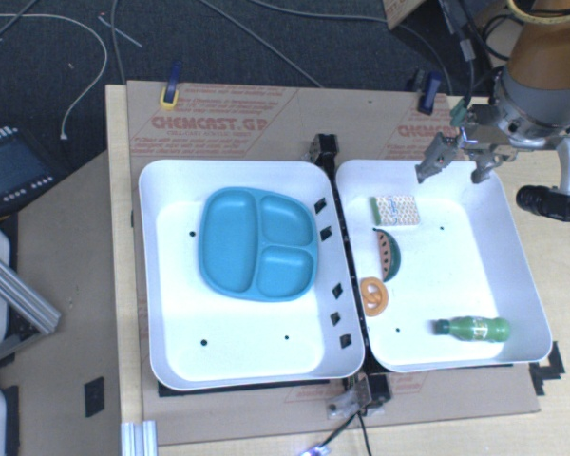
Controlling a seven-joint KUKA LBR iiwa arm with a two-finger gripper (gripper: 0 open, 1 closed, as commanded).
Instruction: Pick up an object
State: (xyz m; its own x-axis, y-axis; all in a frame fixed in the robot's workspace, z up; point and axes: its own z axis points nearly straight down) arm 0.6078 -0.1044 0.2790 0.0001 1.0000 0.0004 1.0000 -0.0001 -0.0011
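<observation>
My gripper point(455, 163) hangs open over the far edge of the right bin point(513, 274), its two dark fingers spread with nothing between them. Below it in the right bin lie a small checkered packet point(397, 211), a watermelon-slice toy point(389, 254), a pretzel point(373, 295) and a green bottle point(472, 328) lying on its side near the front. The packet is the closest of these to the gripper, a short way to its left and nearer the front.
The left bin point(171, 331) holds a blue divided plate point(257, 243). A row of black clips point(336, 293) runs along the seam between the bins. Cables lie on the dark floor beyond the bench.
</observation>
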